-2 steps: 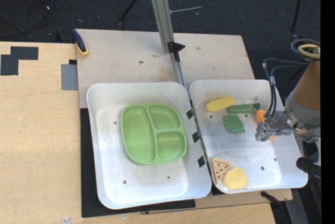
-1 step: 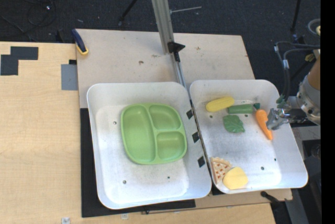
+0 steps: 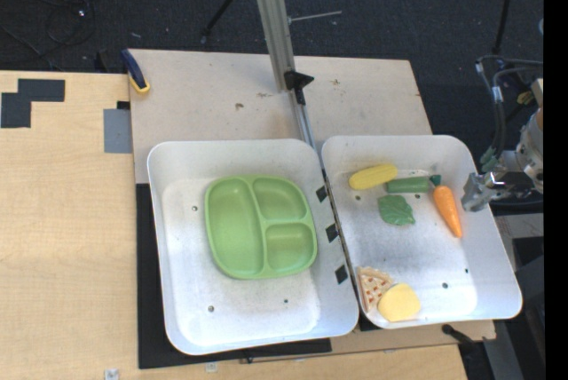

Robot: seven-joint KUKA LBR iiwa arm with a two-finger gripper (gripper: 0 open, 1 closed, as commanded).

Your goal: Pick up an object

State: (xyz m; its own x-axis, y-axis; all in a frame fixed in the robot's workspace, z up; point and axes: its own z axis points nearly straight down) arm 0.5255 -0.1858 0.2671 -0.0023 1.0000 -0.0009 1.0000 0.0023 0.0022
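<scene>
Gripper (image 3: 484, 189) sits at right bin's (image 3: 497, 281) right rim, just beside the carrot (image 3: 447, 209); cannot tell how its grasping end is set. Holds nothing visible. Carrot lies flat in right bin, long axis running up-left to down-right, narrow end toward near rim. Best approach, I judge: descend over mid-body, close across the short width. Corn cob (image 3: 373, 177) and green leaf (image 3: 396, 210) lie near.

Two bins side by side on bench (image 3: 355, 94). Left bin (image 3: 177, 281): divided plate (image 3: 261, 225) in middle. Right bin (image 3: 479, 281): corn (image 3: 373, 176) at back, marker (image 3: 410, 184) just right of it, leaf (image 3: 396, 209) below, carrot (image 3: 447, 209) right of leaf, waffle (image 3: 373, 285) and lemon (image 3: 399, 303) at front left corner, touching. Gripper (image 3: 484, 187) at right rim.
</scene>
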